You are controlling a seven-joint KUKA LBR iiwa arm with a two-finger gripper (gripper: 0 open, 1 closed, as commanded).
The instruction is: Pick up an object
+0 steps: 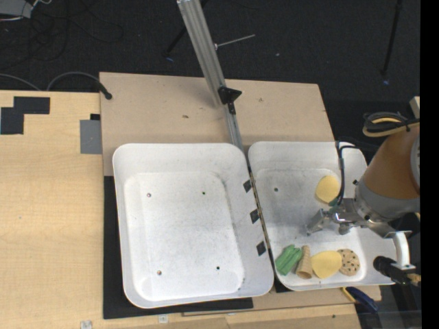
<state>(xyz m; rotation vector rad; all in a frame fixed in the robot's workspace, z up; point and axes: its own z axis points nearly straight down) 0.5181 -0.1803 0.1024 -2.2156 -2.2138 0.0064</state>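
Four small objects lie in the right shallow white bin [288,166]; my gripper [321,223] hovers above its floor, state unclear. Next I must descend onto the yellow rounded piece [328,188].

Text: none can be read.
Labels: none legible on the bins [180,157], the bench [164,112] or the arm [392,164].
Numbers: none legible.
Signs: none legible.
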